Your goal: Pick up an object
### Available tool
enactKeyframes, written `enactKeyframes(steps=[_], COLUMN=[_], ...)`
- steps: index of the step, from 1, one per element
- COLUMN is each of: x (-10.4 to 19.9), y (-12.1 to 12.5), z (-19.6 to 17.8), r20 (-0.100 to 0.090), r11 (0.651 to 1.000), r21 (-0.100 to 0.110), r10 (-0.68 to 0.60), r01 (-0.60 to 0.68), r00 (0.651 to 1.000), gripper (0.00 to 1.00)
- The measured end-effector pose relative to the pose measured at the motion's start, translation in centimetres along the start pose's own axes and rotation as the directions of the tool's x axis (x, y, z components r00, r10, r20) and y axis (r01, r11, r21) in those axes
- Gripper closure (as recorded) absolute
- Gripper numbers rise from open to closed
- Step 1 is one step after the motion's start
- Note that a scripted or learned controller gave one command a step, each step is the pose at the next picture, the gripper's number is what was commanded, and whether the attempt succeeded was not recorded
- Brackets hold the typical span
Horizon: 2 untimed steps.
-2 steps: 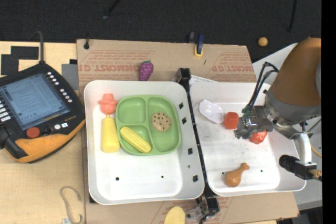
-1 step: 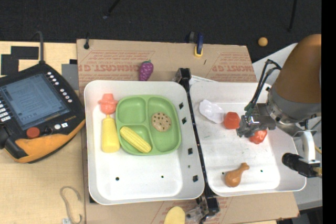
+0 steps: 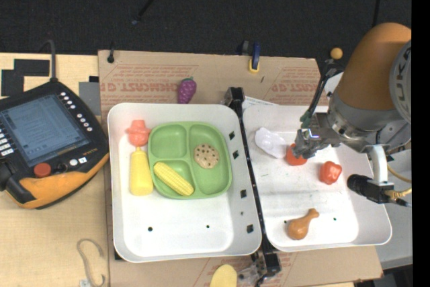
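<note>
My gripper (image 3: 304,143) hangs low over the right bin (image 3: 376,235), right above a small orange-red object (image 3: 295,157) that lies on the bin floor under its tip. A white crumpled object (image 3: 270,142) lies just left of it. To the right of the gripper sits a red pepper-like toy (image 3: 330,173). A brown drumstick toy (image 3: 302,224) rests near the bin's front. The fingers are too small and dark to read.
The left bin (image 3: 175,238) holds a green divided plate (image 3: 222,183) with a cookie (image 3: 206,156) and a corn cob (image 3: 173,179), plus a yellow bottle (image 3: 140,172) and a pink toy (image 3: 138,133). A purple toy (image 3: 186,90) lies behind the bins. A teach pendant (image 3: 44,141) sits at the left.
</note>
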<state>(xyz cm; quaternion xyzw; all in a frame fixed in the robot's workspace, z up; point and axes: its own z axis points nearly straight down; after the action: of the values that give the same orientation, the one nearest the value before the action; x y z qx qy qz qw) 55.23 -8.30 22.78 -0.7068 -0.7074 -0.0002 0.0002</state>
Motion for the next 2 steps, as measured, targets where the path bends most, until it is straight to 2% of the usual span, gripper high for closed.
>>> enactKeyframes(steps=[1,2], x=[2.0,3.8], y=[4.6,6.6], z=[1.0,1.0], r20=[-0.001,-0.001], r11=[1.0,1.0], r21=[0.0,0.001], r10=[-0.001,0.0], r01=[0.001,0.0], r00=[1.0,1.0], gripper=[1.0,1.0])
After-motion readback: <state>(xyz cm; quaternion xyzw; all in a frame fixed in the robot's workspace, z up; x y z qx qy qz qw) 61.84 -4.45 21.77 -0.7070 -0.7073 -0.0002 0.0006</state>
